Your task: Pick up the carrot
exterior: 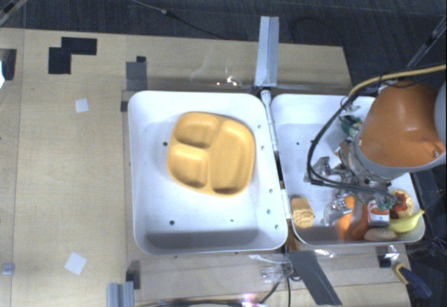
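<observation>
Lying at the right bin's [279, 159] near wall, the carrot [351, 227] sits just under the gripper [347, 206], whose grip I cannot tell.

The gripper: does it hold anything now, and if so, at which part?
It cannot be told. The gripper is low in the right bin, right above the carrot, but the arm's wrist hides the place where they would meet.
</observation>
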Controlling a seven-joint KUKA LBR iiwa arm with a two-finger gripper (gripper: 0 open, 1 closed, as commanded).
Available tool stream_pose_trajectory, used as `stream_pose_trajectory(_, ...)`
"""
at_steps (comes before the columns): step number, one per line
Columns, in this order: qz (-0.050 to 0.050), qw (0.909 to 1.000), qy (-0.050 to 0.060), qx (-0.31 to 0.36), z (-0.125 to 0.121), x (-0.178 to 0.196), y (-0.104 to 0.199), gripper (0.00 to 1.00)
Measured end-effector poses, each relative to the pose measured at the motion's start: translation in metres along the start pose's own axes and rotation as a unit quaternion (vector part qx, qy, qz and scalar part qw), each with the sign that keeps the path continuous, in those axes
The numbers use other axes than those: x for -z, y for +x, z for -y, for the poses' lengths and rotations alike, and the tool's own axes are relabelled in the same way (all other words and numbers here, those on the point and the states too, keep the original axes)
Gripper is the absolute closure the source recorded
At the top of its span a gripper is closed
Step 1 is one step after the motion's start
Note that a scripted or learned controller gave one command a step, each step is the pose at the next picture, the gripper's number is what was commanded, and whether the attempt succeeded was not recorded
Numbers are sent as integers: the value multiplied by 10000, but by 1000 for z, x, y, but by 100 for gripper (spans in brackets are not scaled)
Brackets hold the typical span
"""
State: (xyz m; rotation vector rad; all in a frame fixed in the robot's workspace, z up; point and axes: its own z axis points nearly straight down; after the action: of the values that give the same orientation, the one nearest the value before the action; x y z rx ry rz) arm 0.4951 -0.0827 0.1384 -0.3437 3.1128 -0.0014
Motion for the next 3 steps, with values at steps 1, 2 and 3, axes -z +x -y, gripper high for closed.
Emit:
stream_pose_trajectory(1, 24, 9995, 10, 328, 4, -48, -2, 0)
stream_pose_trajectory(2, 28, 10000, 19, -86, 57, -49, 7, 0)
stream_pose_trajectory(3, 34, 9982, 21, -592, 13, -48, 0, 0)
